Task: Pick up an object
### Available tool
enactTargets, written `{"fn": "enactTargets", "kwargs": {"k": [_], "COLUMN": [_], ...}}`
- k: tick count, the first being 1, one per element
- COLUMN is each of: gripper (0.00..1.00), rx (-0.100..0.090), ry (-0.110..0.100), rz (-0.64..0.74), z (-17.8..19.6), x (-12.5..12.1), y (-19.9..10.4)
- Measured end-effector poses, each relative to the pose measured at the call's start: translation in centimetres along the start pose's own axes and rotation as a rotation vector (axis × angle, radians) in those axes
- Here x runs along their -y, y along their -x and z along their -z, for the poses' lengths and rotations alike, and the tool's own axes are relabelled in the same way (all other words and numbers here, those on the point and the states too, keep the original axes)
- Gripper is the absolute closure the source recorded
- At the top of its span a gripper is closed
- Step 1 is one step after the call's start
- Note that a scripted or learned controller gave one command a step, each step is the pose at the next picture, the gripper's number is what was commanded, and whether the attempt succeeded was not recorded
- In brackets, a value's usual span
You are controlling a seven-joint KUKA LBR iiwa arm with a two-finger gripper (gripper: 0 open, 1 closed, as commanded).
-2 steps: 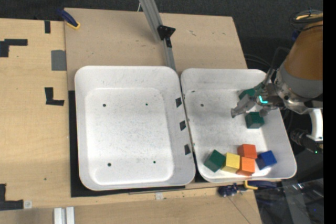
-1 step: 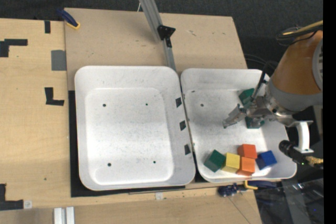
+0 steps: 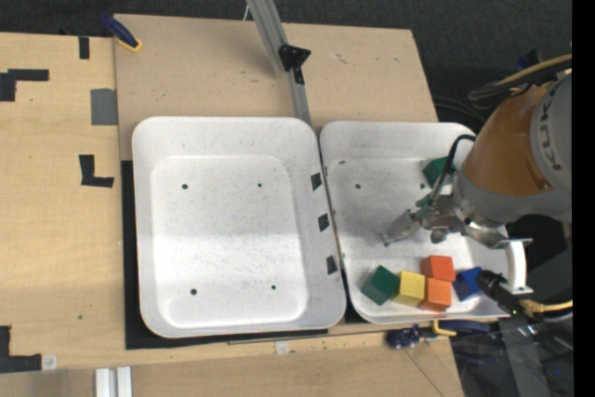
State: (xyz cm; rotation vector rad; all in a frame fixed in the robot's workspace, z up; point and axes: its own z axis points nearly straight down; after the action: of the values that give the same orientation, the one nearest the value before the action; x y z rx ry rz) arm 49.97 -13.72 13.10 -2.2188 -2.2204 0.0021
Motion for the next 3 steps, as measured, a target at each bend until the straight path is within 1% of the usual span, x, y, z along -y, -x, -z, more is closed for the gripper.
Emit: {"fn": "enactTargets", "kwargs": {"k": [1,2,3], "gripper": [0.00,1.00,1.00], "rx": [0.001,-0.001,0.002], "ry": [-0.002,-0.002,0.007], "rz": [0.000,0.000,0.001], "z": [-4.1,-3.0,3.2], "x": [0.1,0.1,0.0], "y": [-0.1,-0.1,-0.6]}}
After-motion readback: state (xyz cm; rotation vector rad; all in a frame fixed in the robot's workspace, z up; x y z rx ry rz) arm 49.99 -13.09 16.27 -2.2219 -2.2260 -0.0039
